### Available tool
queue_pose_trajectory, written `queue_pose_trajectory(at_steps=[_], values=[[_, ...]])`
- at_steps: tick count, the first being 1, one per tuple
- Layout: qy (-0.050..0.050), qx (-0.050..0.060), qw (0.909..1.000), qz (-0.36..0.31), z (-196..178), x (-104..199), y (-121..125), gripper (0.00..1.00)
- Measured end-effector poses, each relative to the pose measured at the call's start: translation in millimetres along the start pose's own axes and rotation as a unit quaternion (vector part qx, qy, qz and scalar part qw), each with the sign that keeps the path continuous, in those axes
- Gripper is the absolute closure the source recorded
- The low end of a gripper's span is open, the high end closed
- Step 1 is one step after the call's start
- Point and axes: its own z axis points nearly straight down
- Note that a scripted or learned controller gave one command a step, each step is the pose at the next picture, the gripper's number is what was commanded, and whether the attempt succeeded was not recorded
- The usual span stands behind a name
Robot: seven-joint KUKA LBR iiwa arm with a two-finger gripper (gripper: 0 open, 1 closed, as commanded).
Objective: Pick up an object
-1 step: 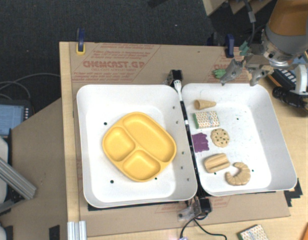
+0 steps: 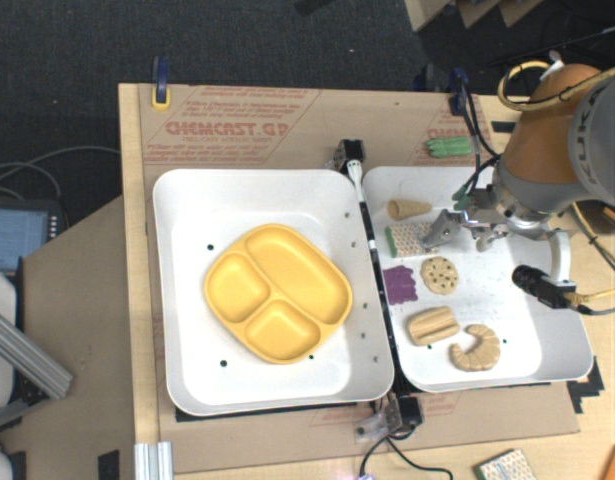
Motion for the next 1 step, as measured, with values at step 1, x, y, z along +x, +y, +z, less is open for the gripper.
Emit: queue_pose_trajectory(at_steps=[1], values=[[0.000,-0.004,1.0000,-0.001,33.8,-0.1,-59.0,0.00]])
